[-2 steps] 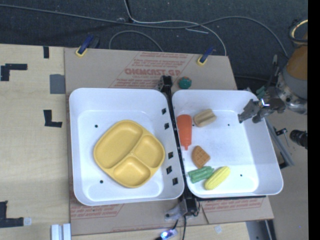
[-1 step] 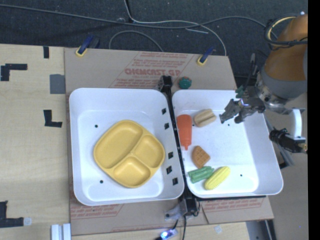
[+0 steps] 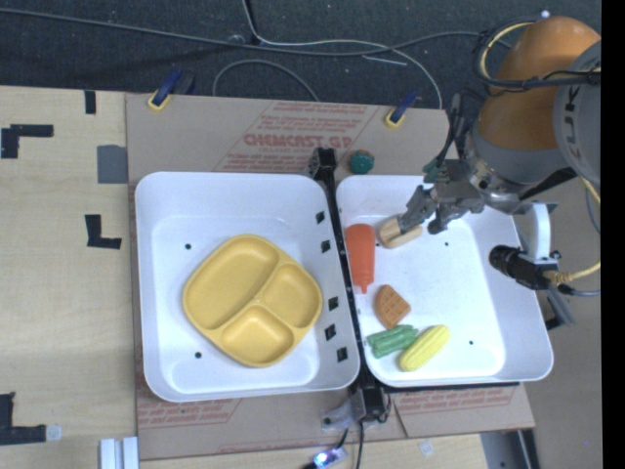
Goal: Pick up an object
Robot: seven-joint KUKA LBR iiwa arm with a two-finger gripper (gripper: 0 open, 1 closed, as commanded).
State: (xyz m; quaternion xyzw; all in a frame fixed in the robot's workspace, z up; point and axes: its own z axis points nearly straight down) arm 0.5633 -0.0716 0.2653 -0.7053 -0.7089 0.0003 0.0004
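Hand over right bin, pinching tan roll; carrot just beside.

Both white bins look like smooth, slightly glossy plastic; the yellow plate is seen as matt plastic; brown cardboard is laid underneath, plain and dull.

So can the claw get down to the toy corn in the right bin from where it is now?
Probably yes. The corn lies uncovered near the right bin's front edge, with only the green toy touching its left end. The claw hangs over the bin's back part, apparently carrying a tan piece.
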